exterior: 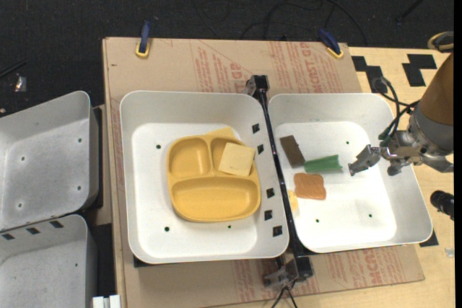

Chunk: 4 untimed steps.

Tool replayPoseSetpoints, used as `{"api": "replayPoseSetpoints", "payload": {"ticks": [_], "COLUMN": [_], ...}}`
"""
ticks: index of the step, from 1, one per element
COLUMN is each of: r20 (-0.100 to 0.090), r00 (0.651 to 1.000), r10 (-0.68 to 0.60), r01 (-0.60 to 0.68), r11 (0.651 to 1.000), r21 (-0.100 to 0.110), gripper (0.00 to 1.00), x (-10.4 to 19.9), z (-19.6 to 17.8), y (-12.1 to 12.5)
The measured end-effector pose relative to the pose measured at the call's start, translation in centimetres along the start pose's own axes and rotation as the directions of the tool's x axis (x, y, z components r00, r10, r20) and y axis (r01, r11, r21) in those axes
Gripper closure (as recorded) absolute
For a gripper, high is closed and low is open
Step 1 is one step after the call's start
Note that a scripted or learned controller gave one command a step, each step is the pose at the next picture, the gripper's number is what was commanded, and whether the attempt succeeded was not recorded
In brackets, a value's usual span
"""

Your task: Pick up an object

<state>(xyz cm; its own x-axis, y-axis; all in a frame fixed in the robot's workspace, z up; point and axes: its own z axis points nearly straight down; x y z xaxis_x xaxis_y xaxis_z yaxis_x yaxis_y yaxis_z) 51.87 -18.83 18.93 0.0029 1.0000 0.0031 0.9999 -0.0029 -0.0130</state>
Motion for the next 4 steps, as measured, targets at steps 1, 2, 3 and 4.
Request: {"api": "replayPoseSetpoints", "payload": {"ticks": [1,2,3,4], "r20": [0.003,0.001,0.002,0.003], "r00": [1.000,1.000,1.000,1.000], "r10": [-0.004,-0.002,-0.001,-0.001], "r01": [0.004,0.002,0.001,0.001], "r11": [1.000,1.000,1.000,1.000], "r21": [-0.012,-0.007,-0.009,-0.013], "gripper": [0.00,0.00,0.00,1.00], "x": [0.0,1.0,1.0,1.0], "z": [-0.6,5.3,10.0,8.7], "y": [0.3,0.0,0.0,0.1]}}
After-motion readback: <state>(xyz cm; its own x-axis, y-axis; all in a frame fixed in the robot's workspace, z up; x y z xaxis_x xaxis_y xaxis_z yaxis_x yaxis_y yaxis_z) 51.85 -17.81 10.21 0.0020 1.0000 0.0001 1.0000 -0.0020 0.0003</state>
